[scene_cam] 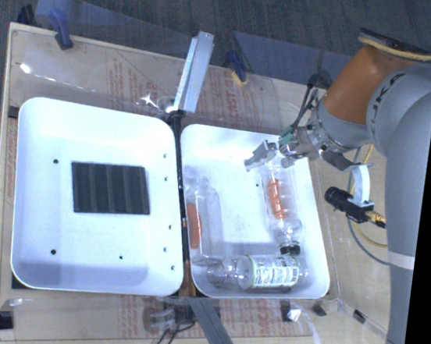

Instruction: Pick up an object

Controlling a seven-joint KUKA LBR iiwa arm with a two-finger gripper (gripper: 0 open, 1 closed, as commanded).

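- Gripper [267,155] positioned over far part of right bin [316,255], reaching in from right below grey arm [400,113] with orange band [353,87].
- Finger spread: cannot tell at this resolution; nothing seen clamped between the tips.
- Tips close above far end of clear bottle with orange contents [280,203]; contact not confirmable.
- That bottle lying flat in right half of right bin, long axis far-to-near with slight lean to right, dark cap end toward near side.
- Second clear bottle with orange core [196,218] flat along left wall of right bin, long axis far-to-near.
- Labelled clear bottle [261,273] flat along near wall of right bin, long axis left-to-right, tilted slightly, right end just beside cap end of first bottle.
- Left bin [47,137] bearing dark ribbed rectangular panel [111,189] near centre, long axis left-to-right.
- Bins touching side by side on bench [95,73].
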